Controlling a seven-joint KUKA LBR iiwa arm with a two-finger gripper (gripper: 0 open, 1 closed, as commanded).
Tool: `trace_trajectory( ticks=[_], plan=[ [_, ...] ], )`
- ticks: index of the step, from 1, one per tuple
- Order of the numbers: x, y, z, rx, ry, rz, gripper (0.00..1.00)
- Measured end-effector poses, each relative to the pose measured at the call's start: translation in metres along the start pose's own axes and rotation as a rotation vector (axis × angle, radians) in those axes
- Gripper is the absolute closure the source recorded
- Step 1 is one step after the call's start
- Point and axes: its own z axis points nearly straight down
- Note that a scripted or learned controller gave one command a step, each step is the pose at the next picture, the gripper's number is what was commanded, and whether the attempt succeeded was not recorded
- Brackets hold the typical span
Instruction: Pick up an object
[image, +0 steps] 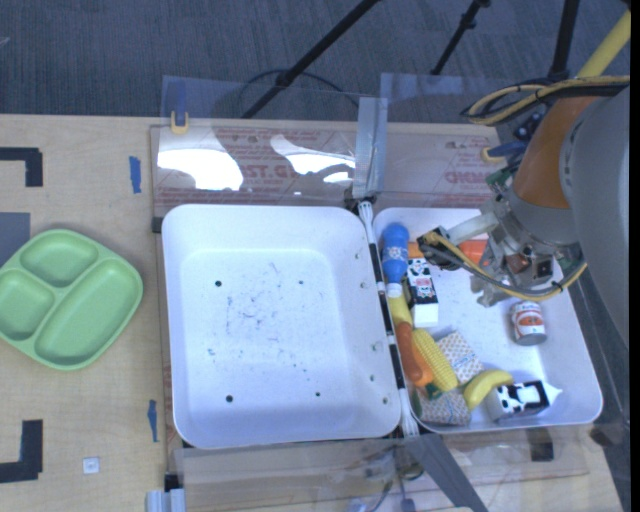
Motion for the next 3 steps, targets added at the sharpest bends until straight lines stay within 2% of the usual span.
trace_trajectory(
  ticks=[1,2,3],
  plan=[
    [0.027,0.038,-0.133,0.0,-0.001,0.0,1.0],
    [0.043,0.134,-0.085,-0.001,-0.001,-0.023,1.0],
    [0.05,0.152,-0.03,0.003,-0.005,0.0,1.0]
  ],
)
